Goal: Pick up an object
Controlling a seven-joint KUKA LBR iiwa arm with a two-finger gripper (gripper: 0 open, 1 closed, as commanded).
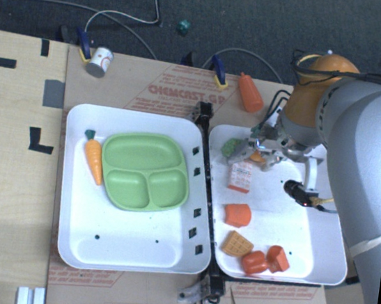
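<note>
Your gripper (pixel 260 149) low over the right bin (pixel 317 250) near its top edge, you cannot tell its state, small carton (pixel 240 176) just below it, green piece (pixel 232 147) beside it, green plate (pixel 147 171) and carrot (pixel 94 159) in left bin (pixel 120 250).

We read "CHEMCAST" in red print on the brown cardboard sheet (pixel 174 91) beyond the left bin; letters after it are unclear. The small packet (pixel 240 176) in the right bin carries print too small for us to read.
</note>
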